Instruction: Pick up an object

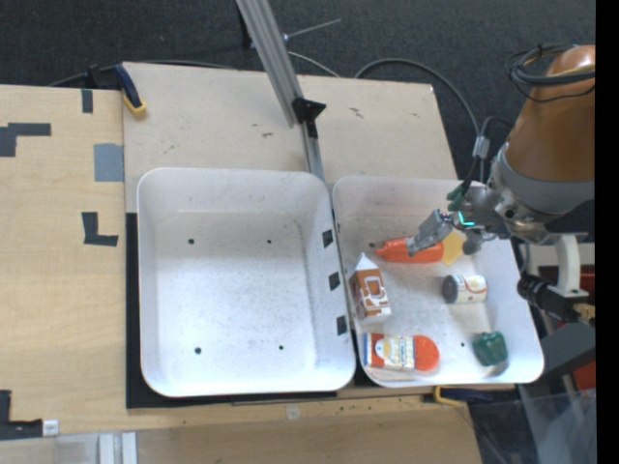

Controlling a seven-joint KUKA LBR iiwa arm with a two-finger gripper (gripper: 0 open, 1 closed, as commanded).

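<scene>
Orange toy carrot [398, 250] under gripper [426, 245] | prob light, stiff, slick plastic | grab mid-body | grip state: can't tell

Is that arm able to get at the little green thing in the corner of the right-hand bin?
Probably yes. The green object lies apart from the others near the right bin's near right corner, with nothing on top. The gripper is over the orange object in the same bin. The nearby bin wall might crowd the approach.
</scene>
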